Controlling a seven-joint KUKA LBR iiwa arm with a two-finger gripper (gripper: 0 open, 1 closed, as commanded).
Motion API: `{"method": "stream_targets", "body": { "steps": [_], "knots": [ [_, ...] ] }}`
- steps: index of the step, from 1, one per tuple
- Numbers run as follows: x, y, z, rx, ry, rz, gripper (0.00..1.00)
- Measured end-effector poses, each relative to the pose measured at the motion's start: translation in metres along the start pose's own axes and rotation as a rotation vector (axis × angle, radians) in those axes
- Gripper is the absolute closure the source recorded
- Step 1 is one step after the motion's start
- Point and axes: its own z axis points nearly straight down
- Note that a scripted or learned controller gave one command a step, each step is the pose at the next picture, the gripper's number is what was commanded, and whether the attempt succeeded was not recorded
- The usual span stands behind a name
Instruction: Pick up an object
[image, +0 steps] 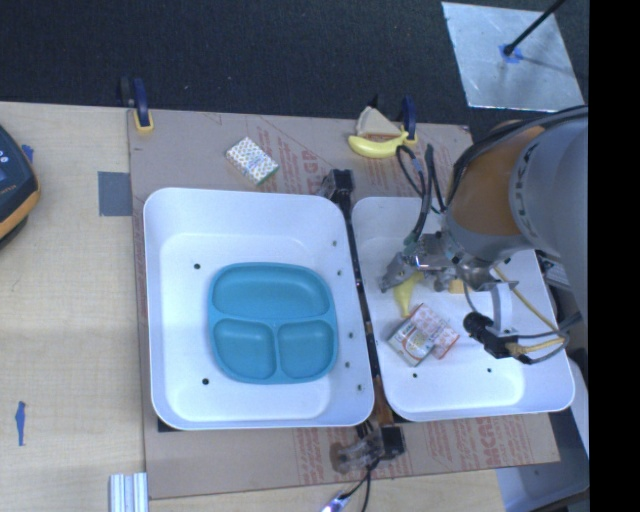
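Over the right bin (520, 395) the end effector (405, 272) hangs (whether open or closed, I cannot tell), touching a yellow object (404, 296). At its five o'clock lies a wrapped packet (424, 334); a blue tray (271, 322) sits in the left bin (170, 300).

The arm (520, 190) hides the right bin's (470, 395) far corner; the gripper (405, 275) half covers a yellow item (403, 296).

Tray (271, 322) in L bin (170, 225)
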Motion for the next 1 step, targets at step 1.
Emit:
{"method": "stream_targets", "body": {
  "steps": [1],
  "knots": [
    [-0.0081, 0.0069, -0.0005, -0.002, 0.000, 0.000, 0.00]
  ]
}}
